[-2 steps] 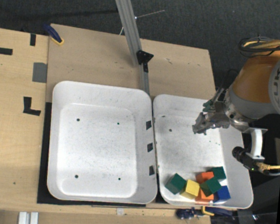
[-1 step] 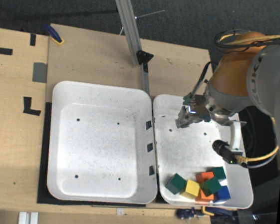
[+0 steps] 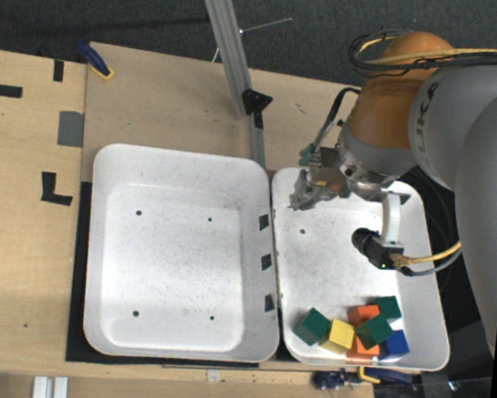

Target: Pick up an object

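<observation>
Hanging at the far left corner of the right bin [image 3: 332, 248], close to the rim shared with the left bin [image 3: 179, 257]: the gripper [image 3: 304, 196], with nothing seen in its grasp and too blurred to tell whether released or clenched. Well apart from it, bunched in the opposite corner of the same bin, at the lower right of the view: a small cluster of coloured blocks. Best to aim for the green block [image 3: 312, 326], outermost on the cluster's left, with bare bin floor on its open side and only the yellow block [image 3: 340, 335] touching or just beside it. Probably wise to leave the orange block [image 3: 362, 314] and the blue block [image 3: 396, 344] alone, packed among neighbours and hard against the bin's walls. Cross the bin diagonally at a safe height, clear of the rims, then centre above the green block and come straight down, closing across the two faces not pressed by the yellow one. Lift straight up, slowly, and check for the block truly held before moving off.
</observation>
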Action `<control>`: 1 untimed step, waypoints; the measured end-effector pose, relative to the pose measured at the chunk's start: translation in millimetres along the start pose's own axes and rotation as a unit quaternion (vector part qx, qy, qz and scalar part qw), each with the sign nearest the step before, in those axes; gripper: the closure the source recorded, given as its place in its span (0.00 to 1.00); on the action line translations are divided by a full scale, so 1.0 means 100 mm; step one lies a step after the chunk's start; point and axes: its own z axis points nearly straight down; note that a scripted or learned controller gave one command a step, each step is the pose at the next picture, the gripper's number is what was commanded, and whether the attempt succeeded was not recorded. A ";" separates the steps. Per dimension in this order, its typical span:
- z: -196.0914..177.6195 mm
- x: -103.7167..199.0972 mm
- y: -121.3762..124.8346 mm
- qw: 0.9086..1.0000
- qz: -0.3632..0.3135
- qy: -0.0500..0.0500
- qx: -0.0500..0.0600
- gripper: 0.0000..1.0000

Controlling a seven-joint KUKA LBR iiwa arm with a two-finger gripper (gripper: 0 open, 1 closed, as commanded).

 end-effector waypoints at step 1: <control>-0.08 0.52 0.31 1.000 0.000 0.000 0.000 1.00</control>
